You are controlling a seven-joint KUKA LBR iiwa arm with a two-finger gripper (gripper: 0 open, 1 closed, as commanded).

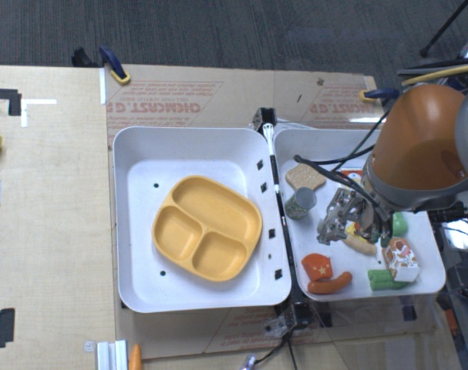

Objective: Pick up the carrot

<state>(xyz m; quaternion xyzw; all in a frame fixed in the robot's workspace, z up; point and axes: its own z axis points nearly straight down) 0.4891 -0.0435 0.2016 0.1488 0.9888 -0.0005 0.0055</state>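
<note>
My gripper (338, 220) hangs low over the middle of the right bin (430, 284), under the orange wrist band. A small orange piece that may be the carrot (364, 225) shows just to the right of the gripper, mostly hidden by it and by cables. I cannot tell whether the gripper touches or holds it. A pale beige item (362, 245) lies right below the gripper.
The right bin also holds a bread slice (304, 177), a grey round can (300, 203), a red wedge (317, 267), a sausage (330, 284), a green block (382, 280), a printed carton (402, 259) and a green piece (400, 223). A yellow divided plate (208, 228) lies in the left bin (129, 206).
</note>
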